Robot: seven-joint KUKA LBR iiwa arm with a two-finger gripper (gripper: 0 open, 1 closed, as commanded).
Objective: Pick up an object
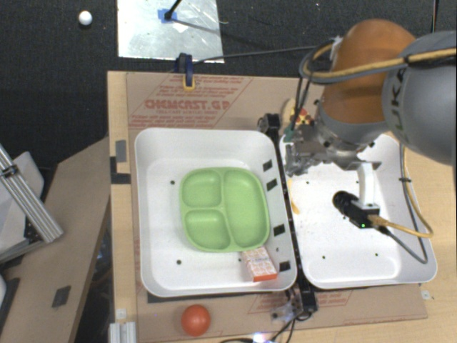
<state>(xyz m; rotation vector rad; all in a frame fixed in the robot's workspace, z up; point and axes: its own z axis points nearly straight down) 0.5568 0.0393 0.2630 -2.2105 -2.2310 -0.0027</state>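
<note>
Now the jaws hang right of the plate (225,209); whether clenched or released, I cannot tell. A box (258,265) lies just beside the plate.

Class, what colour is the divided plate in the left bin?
The plate is light green, clearest in the camera view.

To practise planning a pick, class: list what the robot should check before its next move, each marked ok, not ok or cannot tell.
1. Targets present: green plate and small box lie in the left bin: ok.
2. Hand over a target: it hangs over the right bin, beside the divider: not ok.
3. Hand unloaded: cannot tell.
4. Box clear of plate: cannot tell.
5. Orange ball inside a bin: not ok.
</note>
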